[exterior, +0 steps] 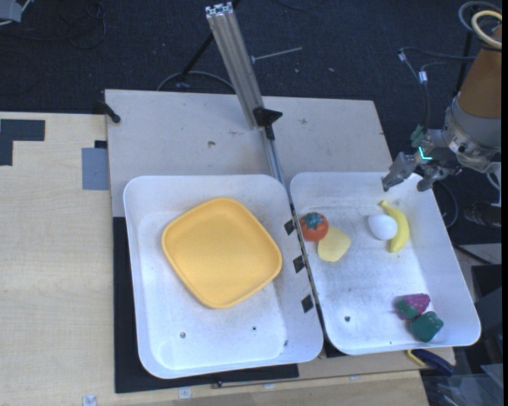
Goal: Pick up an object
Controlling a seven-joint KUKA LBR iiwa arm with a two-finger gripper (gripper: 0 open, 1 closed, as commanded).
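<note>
The right bin (pixel 364 303) holds a red tomato (pixel 314 224), a pale yellow piece (pixel 334 244), a white egg (pixel 381 226), a yellow banana (pixel 397 224), a purple item (pixel 413 304) and a green item (pixel 426 325). My gripper (pixel 411 175) hangs above the bin's far right corner, its two fingers spread apart with nothing between them. It sits up and to the right of the banana and egg, apart from both.
The left bin (pixel 152 345) carries a yellow square plate (pixel 221 251). A metal post (pixel 240 62) rises from behind the bins' divider. The arm (pixel 478 100) comes in from the right edge.
</note>
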